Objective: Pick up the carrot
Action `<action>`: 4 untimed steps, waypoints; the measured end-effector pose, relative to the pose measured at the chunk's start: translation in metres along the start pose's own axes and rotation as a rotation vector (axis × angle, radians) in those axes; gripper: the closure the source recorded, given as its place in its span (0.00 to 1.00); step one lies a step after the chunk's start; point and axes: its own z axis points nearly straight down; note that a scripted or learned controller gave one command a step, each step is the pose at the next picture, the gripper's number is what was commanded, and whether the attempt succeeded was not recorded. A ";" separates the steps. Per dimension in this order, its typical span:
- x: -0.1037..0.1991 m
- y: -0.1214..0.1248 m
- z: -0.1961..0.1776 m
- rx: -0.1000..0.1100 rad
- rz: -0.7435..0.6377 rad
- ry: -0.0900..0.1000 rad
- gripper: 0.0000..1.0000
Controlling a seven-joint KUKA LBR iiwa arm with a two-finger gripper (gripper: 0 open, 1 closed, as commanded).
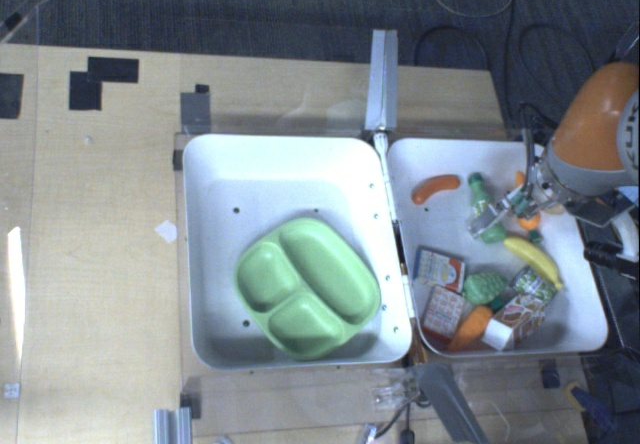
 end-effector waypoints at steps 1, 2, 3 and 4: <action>-0.003 0.002 -0.011 -0.006 -0.002 -0.011 1.00; 0.030 0.042 -0.118 0.008 0.137 -0.013 1.00; 0.013 0.052 -0.119 0.009 0.051 -0.013 1.00; 0.013 0.052 -0.119 0.009 0.050 -0.014 0.00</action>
